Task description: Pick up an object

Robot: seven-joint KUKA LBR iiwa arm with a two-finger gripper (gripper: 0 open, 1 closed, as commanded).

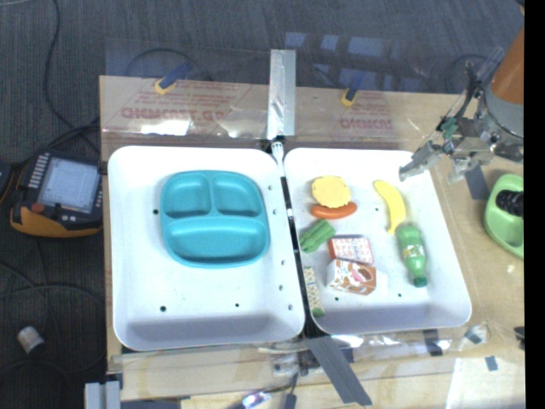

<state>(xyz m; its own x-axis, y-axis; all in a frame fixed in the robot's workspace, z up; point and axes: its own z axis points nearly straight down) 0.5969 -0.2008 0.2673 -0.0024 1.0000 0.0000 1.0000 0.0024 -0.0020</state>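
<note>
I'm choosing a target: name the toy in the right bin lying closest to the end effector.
The yellow banana: it lies in the bin's upper right part, just below-left of the end effector; the other toys lie farther off.

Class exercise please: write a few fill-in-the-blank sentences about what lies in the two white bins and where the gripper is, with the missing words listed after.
1. The blue divided plate lies in the ____ bin.
2. The banana lies just above the ____ bottle.
3. The gripper hovers over the right bin's upper ____ corner.
4. The hot dog lies just below the ____.

Missing words: left; green; right; burger
</note>
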